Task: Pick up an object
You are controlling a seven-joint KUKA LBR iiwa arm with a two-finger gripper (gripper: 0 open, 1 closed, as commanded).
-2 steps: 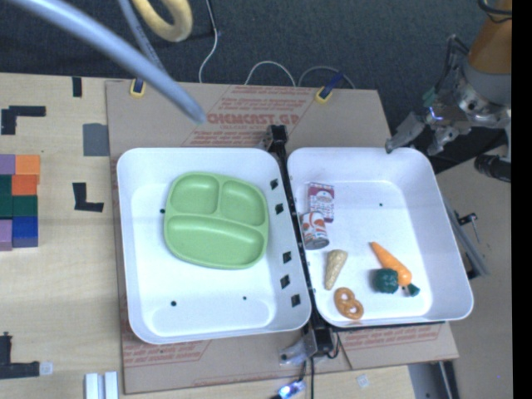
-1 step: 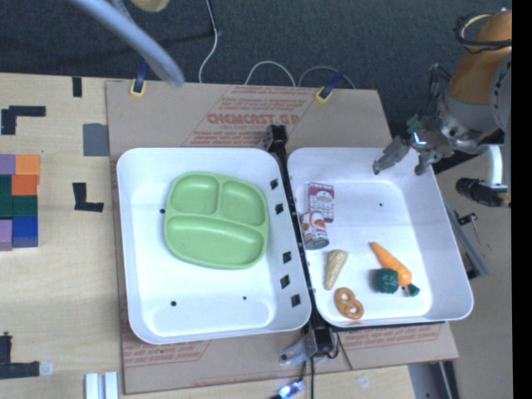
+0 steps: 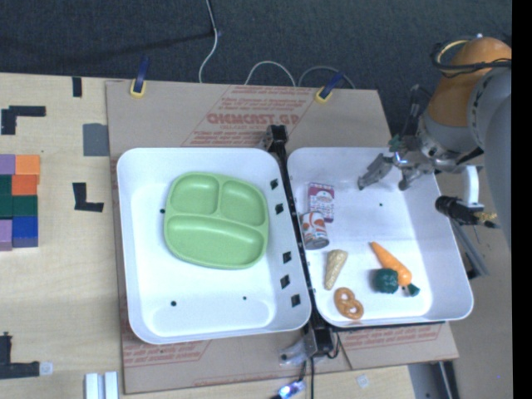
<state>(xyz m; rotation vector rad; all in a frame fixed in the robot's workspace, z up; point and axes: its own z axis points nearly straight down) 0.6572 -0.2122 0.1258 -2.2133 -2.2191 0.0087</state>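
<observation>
Orange carrot (image 3: 389, 260) lying in right bin (image 3: 432, 223), roughly 6 o'clock from gripper (image 3: 389, 173); long axis running 10 to 4 o'clock. Jaws spread open, holding nothing.

I work in a robotics lab, not a home: my bench (image 3: 66, 322) carries a cardboard sheet (image 3: 249, 110) held by clamps (image 3: 138, 83), two white bins (image 3: 133, 223) joined side by side, loose cables (image 3: 212, 23), toy food like a plastic carrot (image 3: 389, 260), and coloured test blocks (image 3: 20, 198) at the edge.
</observation>
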